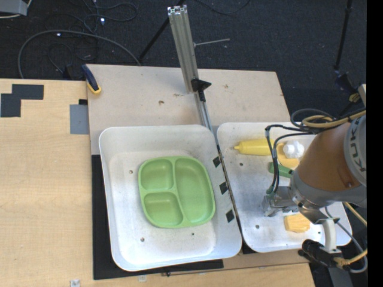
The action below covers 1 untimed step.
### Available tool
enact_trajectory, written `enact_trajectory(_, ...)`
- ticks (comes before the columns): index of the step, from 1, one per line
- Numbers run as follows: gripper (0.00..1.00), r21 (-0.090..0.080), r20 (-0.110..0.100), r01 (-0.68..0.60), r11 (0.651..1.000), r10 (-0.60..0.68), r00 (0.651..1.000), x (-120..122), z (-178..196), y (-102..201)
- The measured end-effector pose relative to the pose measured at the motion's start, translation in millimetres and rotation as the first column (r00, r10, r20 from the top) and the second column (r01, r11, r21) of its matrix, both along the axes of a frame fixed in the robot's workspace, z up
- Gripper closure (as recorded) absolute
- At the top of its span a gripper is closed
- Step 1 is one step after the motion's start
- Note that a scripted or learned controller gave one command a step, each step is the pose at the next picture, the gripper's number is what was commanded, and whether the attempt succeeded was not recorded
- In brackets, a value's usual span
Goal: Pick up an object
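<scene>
Down in the right bin (pixel 254 232), the gripper (pixel 276 206) hangs low over the white floor, its metal tip just left of the arm's (pixel 326 160) orange band; whether it is clenched or released, I cannot tell. Four small things lie around it in that bin: one yellow-orange block (pixel 296 223) just beside the tip to its right, one green piece (pixel 279 170) partly hidden under cables, one yellow banana-shaped toy (pixel 252 147) near the far rim, and one white ball (pixel 292 149) next to it. One green divided plate (pixel 176 191), with three compartments, sits alone in the left bin (pixel 119 154).
</scene>
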<state>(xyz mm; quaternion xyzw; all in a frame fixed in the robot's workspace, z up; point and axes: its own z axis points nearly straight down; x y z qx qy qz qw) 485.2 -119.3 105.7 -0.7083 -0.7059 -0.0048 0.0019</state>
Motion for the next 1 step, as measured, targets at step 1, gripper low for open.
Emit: enact_trajectory(1,1.0,-0.01,-0.004,-0.004,1.0,0.004,1.0,-7.9,45.9,-2.6)
